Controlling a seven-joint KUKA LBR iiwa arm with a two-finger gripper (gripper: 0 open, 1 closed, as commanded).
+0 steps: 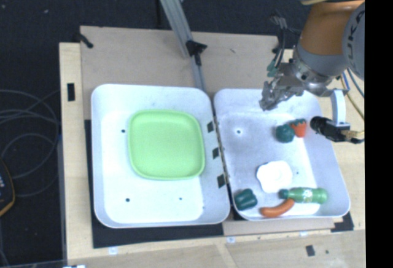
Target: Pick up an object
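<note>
End effector (271, 101) over right bin (245, 114), green plate (166, 144)

The arm (328, 27) is grey with a broad orange band above its wrist, and yellow and blue cables loop over the top of that band. Below the band sits a dark grey metal gripper (270, 99) with slim fingers.

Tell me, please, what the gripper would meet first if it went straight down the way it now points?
Probably bare floor of the right bin: the gripper points down near its far edge. The teal ball and orange piece lie nearer the camera, apparently off that line, though depth is unclear.
</note>
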